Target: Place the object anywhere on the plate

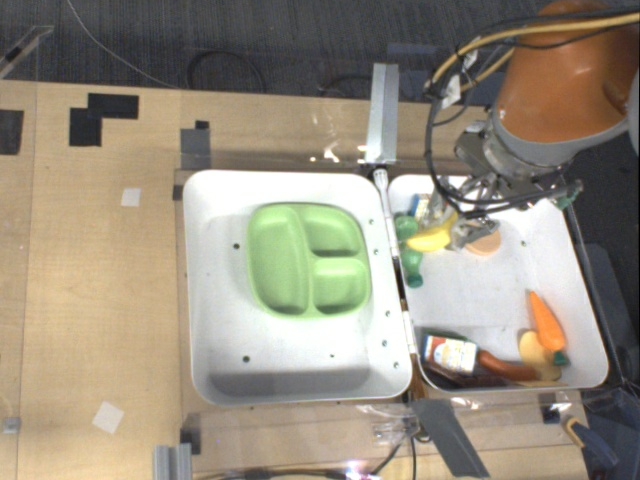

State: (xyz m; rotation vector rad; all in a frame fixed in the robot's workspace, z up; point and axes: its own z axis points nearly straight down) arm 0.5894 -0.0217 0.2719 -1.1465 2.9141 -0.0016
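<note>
The wooden table takes up the left of the frame, with black marks near its upper left corner. Right of it, in the middle, sits the left white bin, and in it lies the green plate, a divided dish with three compartments, all bare, resting slightly above the bin's centre. A metal divider post rises at the top between the two bins.

The right white bin holds the loose things. Along its left wall are small green pieces. Just right of them, in the bin's upper left, a yellow banana lies tilted, and the jaws are right at its right end; whether they are released or clenched on it cannot be told. A round peach-coloured disc lies just beside them. At the bin's lower edge lies a dark bottle with a white label, on its side. Further right are a carrot and a small yellow piece beside it. The grey and orange arm fills the upper right.
</note>
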